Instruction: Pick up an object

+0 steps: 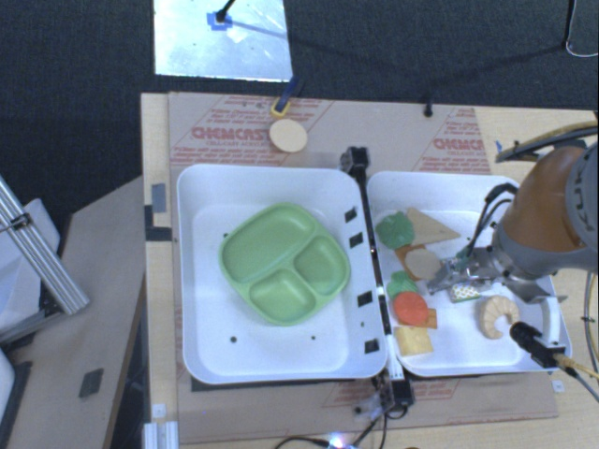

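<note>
2 shallow white bins sit side by side. The left bin (201,251) holds 1 smooth green plate (284,264) with 3 compartments. The right bin (449,354) holds about 7 small toy foods (413,310), among them a pale curled croissant (497,314). The gripper (456,277) hangs low among them; its opening cannot be told.

Small food toys lie clustered in the right bin (524,368): green, red, yellow, tan pieces.
</note>
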Robot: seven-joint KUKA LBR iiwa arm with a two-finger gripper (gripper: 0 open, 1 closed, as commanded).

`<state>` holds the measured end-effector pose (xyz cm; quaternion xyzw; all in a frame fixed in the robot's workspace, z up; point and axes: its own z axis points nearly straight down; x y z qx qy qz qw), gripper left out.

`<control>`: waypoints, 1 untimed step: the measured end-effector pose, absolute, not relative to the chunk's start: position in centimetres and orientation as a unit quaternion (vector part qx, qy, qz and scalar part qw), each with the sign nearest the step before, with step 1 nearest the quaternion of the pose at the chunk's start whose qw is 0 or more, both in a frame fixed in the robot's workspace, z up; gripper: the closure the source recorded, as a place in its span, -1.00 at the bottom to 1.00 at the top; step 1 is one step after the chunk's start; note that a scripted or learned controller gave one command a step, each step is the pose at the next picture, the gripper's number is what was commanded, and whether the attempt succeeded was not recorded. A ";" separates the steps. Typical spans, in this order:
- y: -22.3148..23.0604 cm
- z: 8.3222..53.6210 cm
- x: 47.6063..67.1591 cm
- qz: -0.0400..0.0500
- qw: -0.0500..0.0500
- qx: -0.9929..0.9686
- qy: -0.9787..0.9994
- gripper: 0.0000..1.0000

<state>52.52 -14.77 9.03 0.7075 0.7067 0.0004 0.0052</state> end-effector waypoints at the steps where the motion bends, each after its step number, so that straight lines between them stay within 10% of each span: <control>1: -15.0 10.6 52.9 0.003 0.013 0.708 0.707 1.00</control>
